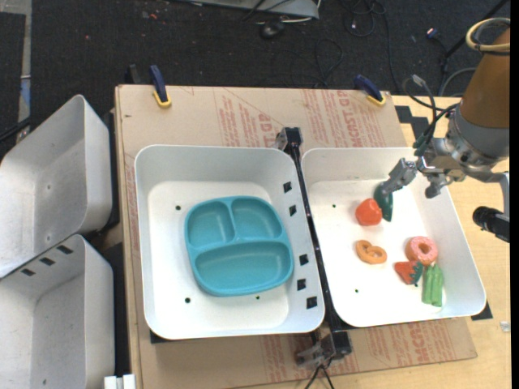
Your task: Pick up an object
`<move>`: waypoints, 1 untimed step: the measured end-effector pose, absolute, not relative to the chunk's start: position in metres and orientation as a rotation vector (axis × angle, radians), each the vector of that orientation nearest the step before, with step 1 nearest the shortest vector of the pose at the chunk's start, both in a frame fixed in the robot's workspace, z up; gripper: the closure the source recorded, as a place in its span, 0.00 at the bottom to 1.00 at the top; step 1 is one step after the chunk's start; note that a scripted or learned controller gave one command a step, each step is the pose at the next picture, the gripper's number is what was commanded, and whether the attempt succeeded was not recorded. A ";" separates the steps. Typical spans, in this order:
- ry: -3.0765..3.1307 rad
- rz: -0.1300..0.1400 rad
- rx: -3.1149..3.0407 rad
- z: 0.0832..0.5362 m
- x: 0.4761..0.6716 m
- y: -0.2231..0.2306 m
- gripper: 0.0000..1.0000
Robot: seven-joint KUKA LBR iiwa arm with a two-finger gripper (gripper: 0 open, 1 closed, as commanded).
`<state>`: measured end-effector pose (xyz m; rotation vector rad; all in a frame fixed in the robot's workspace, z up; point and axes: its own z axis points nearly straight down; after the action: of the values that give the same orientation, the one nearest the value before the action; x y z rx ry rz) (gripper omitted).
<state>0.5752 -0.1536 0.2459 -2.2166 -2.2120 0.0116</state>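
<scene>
Red tomato-like piece [368,211] sits in the right bin [340,298], upper-middle of its floor, nearer the far wall than the near one. Gripper [388,201] hangs just right of it, dark finger tip touching or almost touching its right side; can't tell which. Can't tell if the pincer is open or closed; nothing seen between its fingers. Arm [483,112] enters over the bin's far right corner. Orange pretzel-shaped ring [371,252] lies mid-floor, apart from the tomato. Pink donut [422,250], small red piece [405,271] and green piece [433,285] cluster near the near right corner. Left bin [154,298] holds a teal divided tray [238,245], centre of floor.
</scene>
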 end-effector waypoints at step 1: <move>-2.223 0.000 -2.221 0.253 0.578 -0.153 0.00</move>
<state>0.5777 -0.1531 0.2527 -2.2205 -2.2226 0.0003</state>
